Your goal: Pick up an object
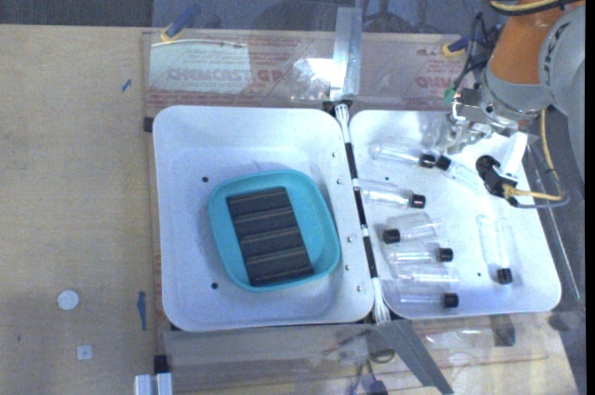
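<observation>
I am looking down on the bench, and the arm [544, 40] is reaching in from the right, its orange band sitting over the far corner of the right bin [539, 291]. The gripper [462, 131] is hanging low over the back of that bin, near its far wall, and from this slant I cannot tell how it is set or whether anything is caught in it. Just below the gripper a clear vial with a black cap [405, 156] is lying on its side, close to the tool but, as far as I am seeing, apart from it. More capped vials are lying scattered across the same bin: one near the divider [394, 195], a loose cluster toward the front [420, 254], one by the front wall [429, 297], and one lying lengthwise along the right side [495, 246]. In the left bin [186, 291] a teal tray [223, 217] is resting near the middle, carrying a dark ribbed block [270, 234] that is lying slightly askew inside it. Yellow cables [528, 195] are trailing from the wrist over the right bin's edge.
</observation>
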You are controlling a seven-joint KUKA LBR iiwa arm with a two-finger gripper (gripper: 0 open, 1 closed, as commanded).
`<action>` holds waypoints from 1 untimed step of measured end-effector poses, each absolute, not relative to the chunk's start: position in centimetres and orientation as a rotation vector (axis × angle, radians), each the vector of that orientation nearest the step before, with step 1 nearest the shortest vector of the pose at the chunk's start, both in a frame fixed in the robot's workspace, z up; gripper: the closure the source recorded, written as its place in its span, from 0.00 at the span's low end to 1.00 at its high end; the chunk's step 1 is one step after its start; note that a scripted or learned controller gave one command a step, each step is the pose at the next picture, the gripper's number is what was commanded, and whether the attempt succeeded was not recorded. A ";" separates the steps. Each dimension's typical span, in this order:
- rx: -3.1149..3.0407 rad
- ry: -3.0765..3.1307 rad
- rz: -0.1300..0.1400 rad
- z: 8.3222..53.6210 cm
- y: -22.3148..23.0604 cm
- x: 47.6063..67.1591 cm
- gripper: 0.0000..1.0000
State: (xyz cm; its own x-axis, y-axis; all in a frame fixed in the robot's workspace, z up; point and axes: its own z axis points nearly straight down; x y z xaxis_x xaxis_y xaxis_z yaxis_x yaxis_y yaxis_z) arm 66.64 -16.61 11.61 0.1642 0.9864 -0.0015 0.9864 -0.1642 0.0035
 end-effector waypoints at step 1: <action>2.394 2.029 0.002 11.6 -16.6 66.6 0.00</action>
